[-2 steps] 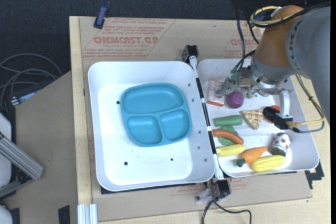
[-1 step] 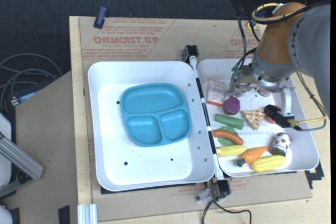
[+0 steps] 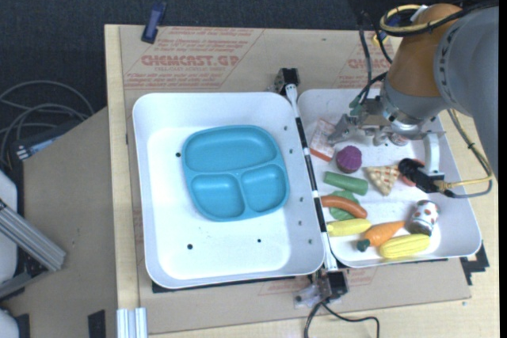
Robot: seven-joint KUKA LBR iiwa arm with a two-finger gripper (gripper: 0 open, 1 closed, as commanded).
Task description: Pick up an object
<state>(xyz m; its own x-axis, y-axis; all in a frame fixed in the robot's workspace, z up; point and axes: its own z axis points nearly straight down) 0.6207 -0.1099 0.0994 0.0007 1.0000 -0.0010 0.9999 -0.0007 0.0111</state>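
Several toy foods crowd your right bin [image 3: 467,237]; the purple piece [image 3: 348,158] sits at its ten o'clock, just below the end effector [image 3: 368,127]. You're at the approach step, spread unreadable. Next, descend squarely onto one piece.

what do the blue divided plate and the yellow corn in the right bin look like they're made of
Blue divided plate: looks like moulded plastic, with one even colour, a soft sheen and rounded compartment ridges. Yellow corn: probably toy plastic or rubber, with a uniform bright yellow and a smooth, slightly glossy surface; the view is too coarse to say more.
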